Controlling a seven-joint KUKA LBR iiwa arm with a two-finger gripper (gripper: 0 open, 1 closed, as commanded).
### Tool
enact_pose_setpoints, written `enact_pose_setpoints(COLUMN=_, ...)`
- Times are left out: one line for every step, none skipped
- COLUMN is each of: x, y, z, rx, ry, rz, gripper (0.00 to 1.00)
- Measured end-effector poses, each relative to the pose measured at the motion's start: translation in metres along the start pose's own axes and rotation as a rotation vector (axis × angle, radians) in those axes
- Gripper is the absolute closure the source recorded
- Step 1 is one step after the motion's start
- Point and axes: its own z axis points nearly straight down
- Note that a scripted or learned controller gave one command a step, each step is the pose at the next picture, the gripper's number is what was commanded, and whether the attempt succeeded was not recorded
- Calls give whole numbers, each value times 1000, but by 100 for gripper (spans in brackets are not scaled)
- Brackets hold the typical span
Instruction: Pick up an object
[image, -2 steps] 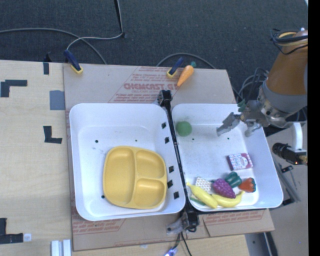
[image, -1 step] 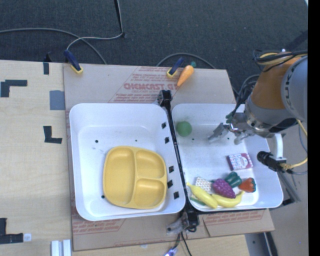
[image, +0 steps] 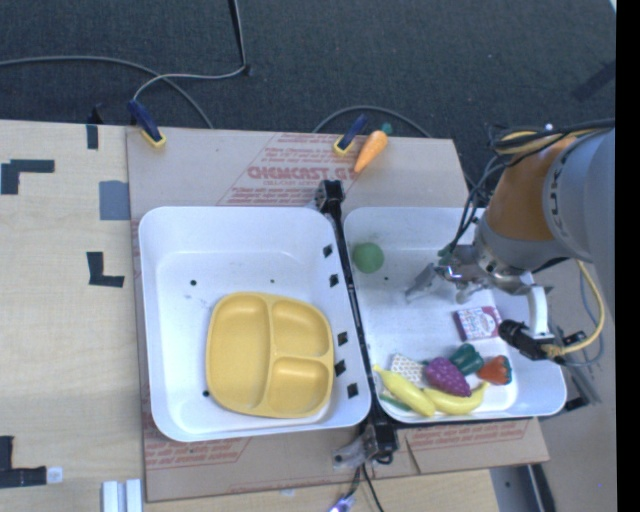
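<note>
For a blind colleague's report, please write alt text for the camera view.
A grey and orange robot arm reaches from the right over the right white bin, which holds a green ball, a pink packet and toy foods. The left bin holds a yellow divided plate.

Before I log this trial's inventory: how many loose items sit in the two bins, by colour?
Yellow: 3 (divided tray, two banana-like pieces)
Green: 2 (ball, small piece)
Purple: 1 (grapes)
Red: 1 (piece)
Pink-and-white: 1 (packet)
Beige: 1 (cracker)
Total: 9
</note>
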Motion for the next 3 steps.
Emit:
enact_pose_setpoints(x=-1, y=5, z=-129, rx=-6, ry=-2, rz=-1, gripper=0)
enact_pose_setpoints(x=26, y=20, z=-66, rx=0, ry=0, rz=0, gripper=0)
enact_pose_setpoints(x=-11, y=15, z=-19, rx=0, ry=-1, rz=1, gripper=0)
